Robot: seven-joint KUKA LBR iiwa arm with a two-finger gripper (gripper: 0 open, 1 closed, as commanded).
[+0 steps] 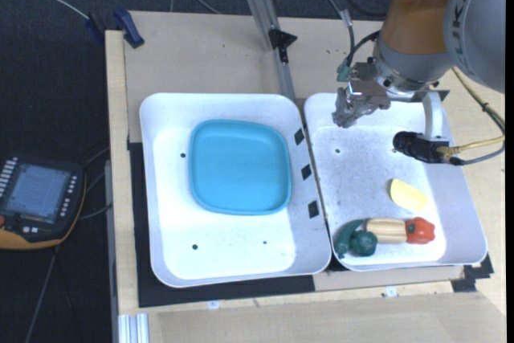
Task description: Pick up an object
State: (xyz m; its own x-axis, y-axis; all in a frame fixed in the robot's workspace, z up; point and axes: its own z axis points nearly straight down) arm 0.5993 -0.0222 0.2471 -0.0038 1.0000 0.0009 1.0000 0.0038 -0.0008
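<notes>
- Objects for picking are gathered at the near end of the right bin (337,173): a yellow piece (408,194), a wooden peg (385,230) with a red piece (420,230) touching its right end, and a green lump (356,242) at its left end.
- A blue plate (240,165) is seen lying flat in the left bin (165,197), well apart from the rest.
- The tool (350,110) is held over the far end of the right bin, well apart from every object; nothing is seen between its tips, and whether they are wide or narrow cannot be told.
- The step in hand is judged to be the approach, with no grasp yet made.
- The yellow piece is judged the best target, since it lies alone with bare bin around it.
- The tool should be centred over it before being lowered, so that the piece is not pushed aside.
- The clustered three are better avoided, as neighbours could be nudged.
</notes>
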